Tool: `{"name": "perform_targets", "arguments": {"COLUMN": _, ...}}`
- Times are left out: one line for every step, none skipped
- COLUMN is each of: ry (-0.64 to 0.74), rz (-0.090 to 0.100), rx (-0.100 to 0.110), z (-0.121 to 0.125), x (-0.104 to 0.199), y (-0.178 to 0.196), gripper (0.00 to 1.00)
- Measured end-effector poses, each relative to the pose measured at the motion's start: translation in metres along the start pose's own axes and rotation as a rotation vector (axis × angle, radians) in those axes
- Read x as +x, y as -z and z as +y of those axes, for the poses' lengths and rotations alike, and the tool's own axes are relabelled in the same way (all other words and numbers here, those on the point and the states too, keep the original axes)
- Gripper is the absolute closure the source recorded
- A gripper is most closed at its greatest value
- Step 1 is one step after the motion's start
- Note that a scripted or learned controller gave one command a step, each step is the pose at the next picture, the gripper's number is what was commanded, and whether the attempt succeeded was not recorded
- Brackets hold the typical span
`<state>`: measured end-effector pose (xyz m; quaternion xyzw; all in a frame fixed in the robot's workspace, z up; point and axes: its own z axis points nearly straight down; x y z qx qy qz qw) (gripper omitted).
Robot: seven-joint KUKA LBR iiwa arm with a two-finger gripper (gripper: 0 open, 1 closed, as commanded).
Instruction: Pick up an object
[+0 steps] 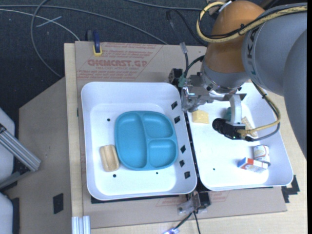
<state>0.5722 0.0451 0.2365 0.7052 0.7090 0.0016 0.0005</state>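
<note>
The claw hung over the right bin's upper-left corner, by the divide; whether it was open or closed could not be told. A yellow block lay just beside it, a carton well apart.

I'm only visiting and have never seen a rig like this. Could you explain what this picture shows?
One camera fixed above the bench looks down at a slant. The big grey and orange shape at the upper right is a robot arm. A program steers it, and its job is to pick something up. Its hand hangs over the far left corner of the right bin, close to a yellow block. Whether it grips anything, I cannot tell. That bin also holds a small carton. The left bin holds a blue plate with a tan block beside it.
</note>
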Motion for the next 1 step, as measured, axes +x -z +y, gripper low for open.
{"name": "perform_targets", "arguments": {"ry": -0.002, "rz": -0.001, "rx": 0.002, "z": 0.0113, "x": 0.0460, "y": -0.0177, "gripper": 1.00}}
